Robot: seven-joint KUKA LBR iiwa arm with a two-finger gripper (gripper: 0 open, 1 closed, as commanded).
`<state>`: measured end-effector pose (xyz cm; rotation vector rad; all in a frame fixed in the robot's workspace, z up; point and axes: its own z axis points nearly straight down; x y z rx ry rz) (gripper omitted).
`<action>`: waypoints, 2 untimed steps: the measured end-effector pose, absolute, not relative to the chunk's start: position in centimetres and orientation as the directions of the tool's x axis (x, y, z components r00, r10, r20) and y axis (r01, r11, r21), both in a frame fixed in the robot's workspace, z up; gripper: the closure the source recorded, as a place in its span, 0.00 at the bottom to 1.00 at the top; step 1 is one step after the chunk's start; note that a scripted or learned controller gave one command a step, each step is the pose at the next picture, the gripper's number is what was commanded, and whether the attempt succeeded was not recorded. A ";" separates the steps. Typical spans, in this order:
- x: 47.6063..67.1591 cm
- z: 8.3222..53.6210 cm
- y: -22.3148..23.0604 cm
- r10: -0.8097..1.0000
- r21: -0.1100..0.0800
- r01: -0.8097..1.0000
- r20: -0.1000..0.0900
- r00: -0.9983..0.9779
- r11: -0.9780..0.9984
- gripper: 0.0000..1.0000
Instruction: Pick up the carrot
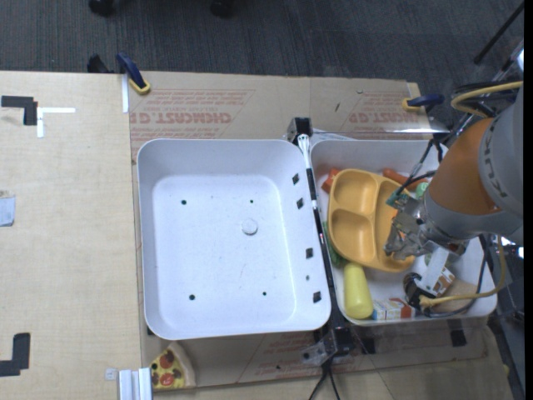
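Observation:
In the right bin (475, 307), a yellow divided plate (354, 219) lies tilted over other items. Two orange bits peek out behind its far rim, one at the left (332, 177) and one at the right (395, 175). Either may be the carrot, mostly hidden by the plate, and I cannot tell which. My gripper (402, 244) hangs low over the plate's right edge, pointing down into the bin. The grey arm with its orange band (462, 173) reaches in from the right and covers the bin's right part.
A yellow-green oblong object (358, 292) lies near the right bin's front wall, with a small printed carton (390, 310) beside it. The left bin (158, 223) stands next to it. A pizza-slice toy (169, 370) lies on the bench in front.

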<state>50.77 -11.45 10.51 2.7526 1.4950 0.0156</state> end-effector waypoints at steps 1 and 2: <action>50.9 11.4 -11.6 0.838 0.013 0.838 0.004 0.546 -0.546 1.00; 59.0 9.8 -10.8 0.843 0.013 0.843 -0.001 0.538 -0.538 1.00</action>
